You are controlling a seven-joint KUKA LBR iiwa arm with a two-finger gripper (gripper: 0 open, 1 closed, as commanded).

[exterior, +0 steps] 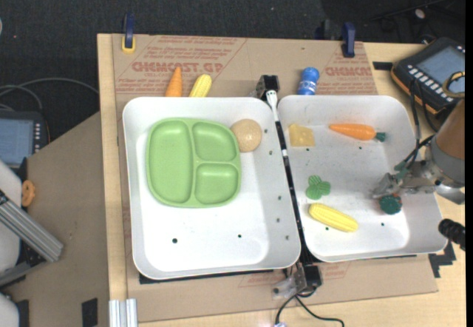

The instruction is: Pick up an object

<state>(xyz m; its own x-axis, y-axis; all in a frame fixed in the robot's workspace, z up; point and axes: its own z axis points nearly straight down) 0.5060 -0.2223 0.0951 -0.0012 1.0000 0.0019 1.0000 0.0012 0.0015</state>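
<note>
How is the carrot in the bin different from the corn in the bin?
The carrot is orange and thin with a green end; the corn is yellow and fatter. The carrot lies near the right bin's far side, the corn near its front. Both are toy foods lying flat in that bin.

Right bin (347,102) centre open, carrot (353,131), corn (332,217), green piece (318,188) around it
</note>
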